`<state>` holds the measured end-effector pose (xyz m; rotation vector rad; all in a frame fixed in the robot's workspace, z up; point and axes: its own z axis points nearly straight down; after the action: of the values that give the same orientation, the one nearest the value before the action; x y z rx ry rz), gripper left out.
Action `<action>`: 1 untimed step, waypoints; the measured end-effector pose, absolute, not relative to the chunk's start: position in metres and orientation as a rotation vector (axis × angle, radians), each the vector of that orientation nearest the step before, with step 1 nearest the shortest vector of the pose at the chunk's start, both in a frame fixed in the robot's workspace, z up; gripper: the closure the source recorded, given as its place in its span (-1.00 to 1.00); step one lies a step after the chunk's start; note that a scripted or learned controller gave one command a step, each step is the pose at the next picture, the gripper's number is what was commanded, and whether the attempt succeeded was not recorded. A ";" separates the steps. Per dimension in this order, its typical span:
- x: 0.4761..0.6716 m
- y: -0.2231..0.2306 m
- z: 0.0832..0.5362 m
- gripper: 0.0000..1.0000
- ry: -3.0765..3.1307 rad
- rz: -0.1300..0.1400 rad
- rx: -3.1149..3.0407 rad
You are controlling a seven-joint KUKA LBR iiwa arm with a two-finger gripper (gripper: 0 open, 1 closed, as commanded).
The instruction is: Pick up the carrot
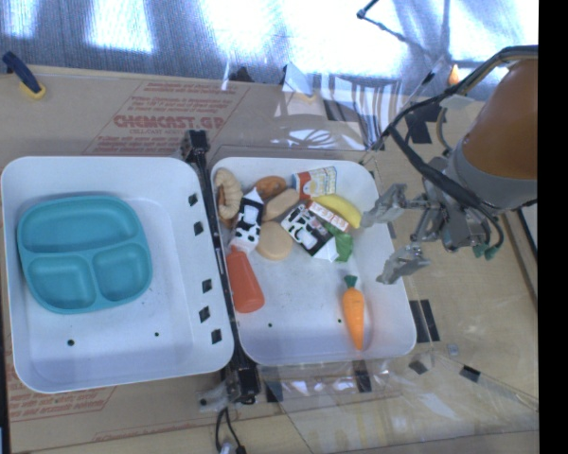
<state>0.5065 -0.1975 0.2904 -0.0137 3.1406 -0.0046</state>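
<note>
A: Where is the carrot (355, 316)?

B: Lying flat on the floor of the right bin (293, 334), near its right wall and toward the front corner, green top pointing back toward the pile. Nothing touches it.

A: And the end effector (392, 236)?

B: At the bin's right rim, beside and beyond the carrot rather than over it. Its two fingers are spread apart with nothing between them.

A: So how far along?

B: By my reading, barely begun. The carrot has not been lifted or gripped. Lining up above it, descending, closing and raising are all left.

A: Anything crowding it?

B: No. The banana (339, 208) and the heaped food sit farther back, the red bottle (244, 279) lies by the left wall, and the blue plate (83, 251) is in the other bin.
</note>
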 end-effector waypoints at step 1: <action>0.507 -0.175 0.166 -1.00 3.139 0.007 -0.258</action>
<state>0.5067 -0.1752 0.1659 -0.2582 3.1391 0.0074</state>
